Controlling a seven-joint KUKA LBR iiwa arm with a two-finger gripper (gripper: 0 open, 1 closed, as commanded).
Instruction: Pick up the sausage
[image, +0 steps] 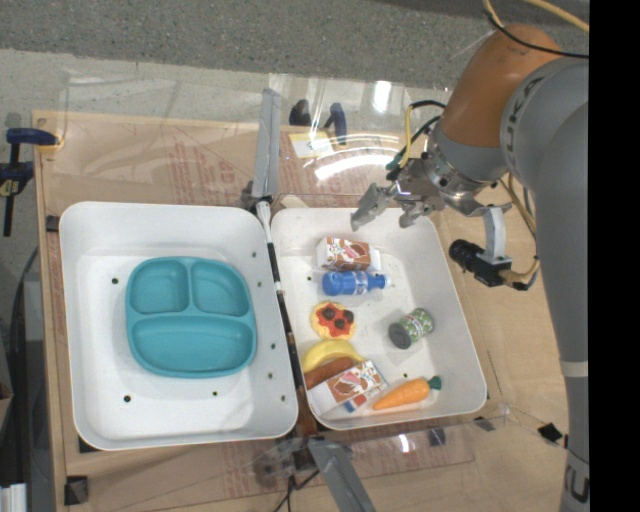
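At the right bin's (455, 300) far rim the tool (385, 208) hovers spread and seemingly empty, well apart from the sausage (322, 374) lying ungrasped beneath the banana (330, 354), near edge.

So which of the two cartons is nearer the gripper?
The carton at the bin's far end, just above the blue bottle; the other carton lies beside the carrot.

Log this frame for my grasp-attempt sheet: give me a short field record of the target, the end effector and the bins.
target: sausage, brown, near front-left of right bin
target neighbours: banana behind it, carton beside it
end effector: fingers spread, above right bin's back edge, holding nothing
left bin: teal divided plate
grasp status: not yet made
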